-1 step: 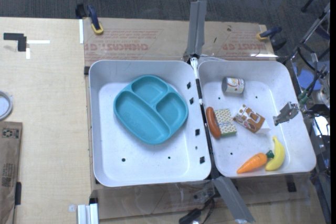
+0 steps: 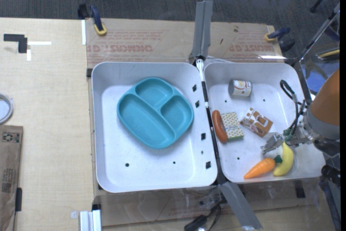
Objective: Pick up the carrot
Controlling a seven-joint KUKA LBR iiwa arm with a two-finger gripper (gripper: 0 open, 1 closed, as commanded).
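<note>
carrot (image 2: 260,167) lying near the front edge of the right bin (image 2: 238,77), touching the banana (image 2: 285,160) | gripper (image 2: 273,143) just above it, jaws spread, pinching nothing | blue plate (image 2: 155,112) in left bin (image 2: 102,116)

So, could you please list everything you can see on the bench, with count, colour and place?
bins: 2, white, side by side mid-bench
plate: 1, blue, three compartments, in left bin
carrot: 1, orange, right bin, near front edge
banana: 1, yellow, right bin, right of carrot
sausage: 1, red-orange, right bin, left side
green box: 1, green-patterned, beside sausage
snack packet: 1, brown and white, middle of right bin
can: 1, pale, lying at back of right bin
clamps: 2, yellow and blue, back corners of cardboard
gripper: 1, grey, just above carrot
arm: 1, orange band, at right
</note>
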